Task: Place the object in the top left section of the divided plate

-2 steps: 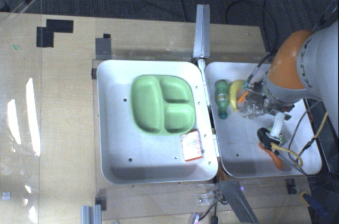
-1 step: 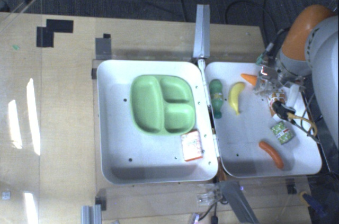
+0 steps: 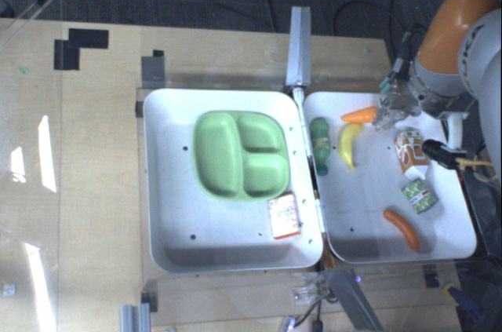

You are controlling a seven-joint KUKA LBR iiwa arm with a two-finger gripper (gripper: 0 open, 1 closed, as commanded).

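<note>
Two white bins are seen from above on a pale wooden surface (image 3: 86,189). In the left bin (image 3: 169,236) lies a green divided plate (image 3: 241,154), with one long section on its left and two smaller sections on its right; a small red-and-white packet (image 3: 283,216) rests near the bin's lower right corner. The right bin (image 3: 353,228) holds a green bottle (image 3: 320,144), a banana (image 3: 348,144), a carrot (image 3: 359,116), a brown-and-white carton (image 3: 411,150), a small green carton (image 3: 420,196) and a sausage (image 3: 401,228).

The gripper (image 3: 390,117) is lowered at the carrot's thick right end, touching or almost touching it. Whether the jaws are spread or pressed together cannot be told.

The carrot is judged to be the object meant, though this is not certain. It is probably a light, stiff plastic toy, smooth and tapered, so it could slip or roll. A hold across the thicker half, square to its length, is judged safest.
</note>
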